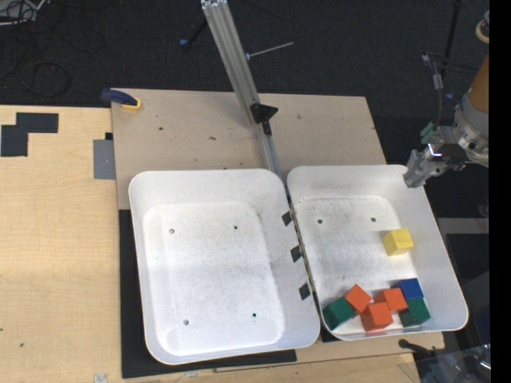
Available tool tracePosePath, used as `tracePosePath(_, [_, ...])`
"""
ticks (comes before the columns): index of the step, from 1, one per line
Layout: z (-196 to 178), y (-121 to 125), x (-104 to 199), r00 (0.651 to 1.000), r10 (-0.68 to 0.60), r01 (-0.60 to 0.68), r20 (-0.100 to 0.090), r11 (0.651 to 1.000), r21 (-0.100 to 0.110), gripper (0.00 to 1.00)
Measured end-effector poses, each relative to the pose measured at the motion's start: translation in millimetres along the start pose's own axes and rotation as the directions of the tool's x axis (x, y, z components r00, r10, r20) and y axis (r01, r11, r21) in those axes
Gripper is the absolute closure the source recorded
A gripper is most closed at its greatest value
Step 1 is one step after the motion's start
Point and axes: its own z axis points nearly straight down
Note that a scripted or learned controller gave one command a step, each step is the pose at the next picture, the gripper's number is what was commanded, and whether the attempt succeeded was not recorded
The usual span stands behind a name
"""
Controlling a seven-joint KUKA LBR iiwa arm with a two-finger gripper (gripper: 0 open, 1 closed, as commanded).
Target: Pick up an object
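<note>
The right bin (351, 190) holds a yellow block (398, 241) near its right side. At its near right corner lies a cluster: orange blocks (377, 306), a green block (339, 312), a blue block (410, 289) and a dark green block (415, 315). My gripper (419, 168) hangs over the bin's far right corner, above and behind the yellow block, well apart from it. Nothing shows between its fingers.
The left bin (160, 198) sits beside the right one, with black clips (294, 252) along the shared edge. A slanted aluminium rail (236, 62) rises behind the bins. A blue and yellow clamp (121, 98) lies at the bench's far left corner.
</note>
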Motion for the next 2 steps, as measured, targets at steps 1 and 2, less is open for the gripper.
tracePosePath(1, [-2.2, -4.9, 50.9, 1.0, -0.002, 0.002, -0.002, 1.0, 0.001, 1.0])
tracePosePath(2, [17.2, -7.8, 105.5, 1.0, -0.002, 0.002, -0.003, 1.0, 0.002, 1.0])
